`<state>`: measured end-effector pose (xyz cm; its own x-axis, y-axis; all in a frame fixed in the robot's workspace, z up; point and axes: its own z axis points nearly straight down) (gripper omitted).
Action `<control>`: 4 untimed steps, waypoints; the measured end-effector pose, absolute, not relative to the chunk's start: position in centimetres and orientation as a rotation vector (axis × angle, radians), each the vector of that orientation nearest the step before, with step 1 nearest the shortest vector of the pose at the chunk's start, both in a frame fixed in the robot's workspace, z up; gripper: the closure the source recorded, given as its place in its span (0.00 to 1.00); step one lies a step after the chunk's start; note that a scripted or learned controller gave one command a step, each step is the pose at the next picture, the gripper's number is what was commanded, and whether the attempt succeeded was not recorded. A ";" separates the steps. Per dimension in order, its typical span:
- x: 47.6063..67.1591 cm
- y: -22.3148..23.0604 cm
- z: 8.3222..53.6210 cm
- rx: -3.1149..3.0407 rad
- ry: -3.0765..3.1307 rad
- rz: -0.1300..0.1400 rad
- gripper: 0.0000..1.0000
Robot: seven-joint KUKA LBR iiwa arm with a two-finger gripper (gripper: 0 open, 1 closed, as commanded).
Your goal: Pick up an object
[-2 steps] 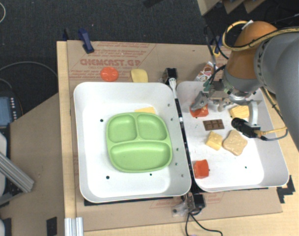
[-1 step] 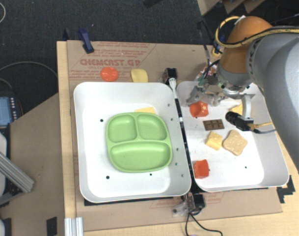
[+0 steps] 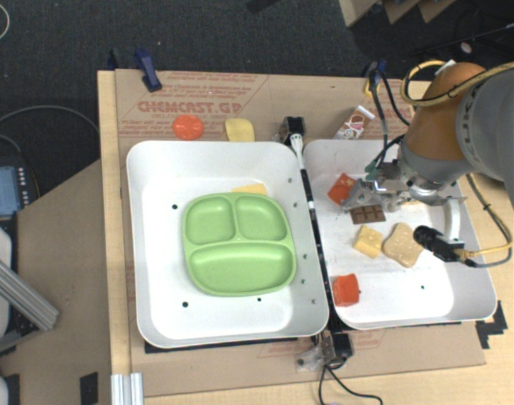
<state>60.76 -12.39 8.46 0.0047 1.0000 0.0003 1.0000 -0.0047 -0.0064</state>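
In the right bin (image 3: 459,298) lie several small toy foods: an orange-red block (image 3: 340,189), a brown chocolate piece (image 3: 367,215), a yellow cheese wedge (image 3: 368,241), a slice of toast (image 3: 402,245) and a red block (image 3: 347,288). My gripper (image 3: 368,194) hangs low over the upper left part of this bin. It is just right of the orange-red block and directly above the chocolate piece. The wrist hides its tip.
The left bin (image 3: 155,184) holds a green divided plate (image 3: 238,243) with a yellow piece (image 3: 250,189) behind it. On the cardboard beyond the bins lie an orange item (image 3: 187,126), a yellow item (image 3: 239,129), a black tool (image 3: 293,127) and a small packet (image 3: 351,125).
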 end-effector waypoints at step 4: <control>66.7 -9.5 8.4 -2.221 -2.225 -0.003 0.00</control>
